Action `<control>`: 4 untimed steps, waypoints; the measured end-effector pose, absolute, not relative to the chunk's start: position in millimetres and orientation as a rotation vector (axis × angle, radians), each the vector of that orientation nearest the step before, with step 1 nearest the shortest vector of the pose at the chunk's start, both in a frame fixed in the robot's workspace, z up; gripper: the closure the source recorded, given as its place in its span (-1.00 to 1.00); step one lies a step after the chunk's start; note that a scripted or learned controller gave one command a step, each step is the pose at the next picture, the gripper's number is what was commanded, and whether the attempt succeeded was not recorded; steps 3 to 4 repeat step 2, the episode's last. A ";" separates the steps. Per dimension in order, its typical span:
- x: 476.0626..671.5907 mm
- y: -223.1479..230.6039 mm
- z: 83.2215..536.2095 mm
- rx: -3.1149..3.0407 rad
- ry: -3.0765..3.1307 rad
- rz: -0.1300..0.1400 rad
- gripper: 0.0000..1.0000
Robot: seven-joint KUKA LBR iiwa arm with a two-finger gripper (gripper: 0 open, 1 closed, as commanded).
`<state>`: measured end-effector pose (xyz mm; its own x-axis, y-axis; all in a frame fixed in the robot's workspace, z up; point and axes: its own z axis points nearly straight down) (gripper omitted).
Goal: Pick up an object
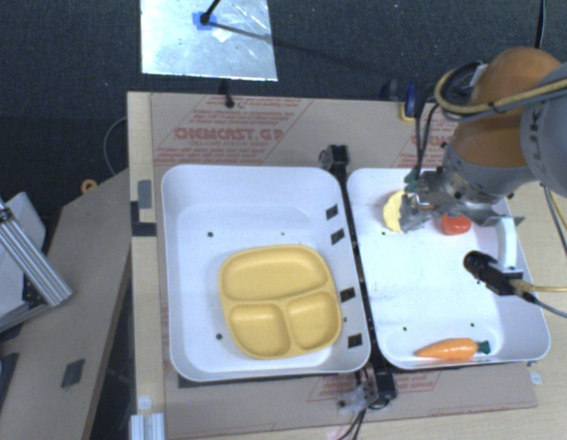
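My gripper [412, 216] is down at the back of the right bin [420, 291], reaching in from the right. A flat yellow piece [392, 211] lies just to its left, partly hidden by it and touching or nearly so. A small red object [455, 225] sits on the bin floor just to the gripper's right, under the wrist. An orange toy carrot [448, 348] with a green tip lies along the bin's front wall, well away from the gripper.
The left bin [201, 200] holds a yellow divided plate [278, 299] toward its front. A black divider with clips [349, 255] runs between the bins. A shiny foil sheet [208, 27] lies beyond the bench at the back.
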<state>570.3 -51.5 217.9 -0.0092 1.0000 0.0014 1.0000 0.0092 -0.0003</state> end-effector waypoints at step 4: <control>543.4 59.6 218.2 -2.207 -2.231 -0.002 1.00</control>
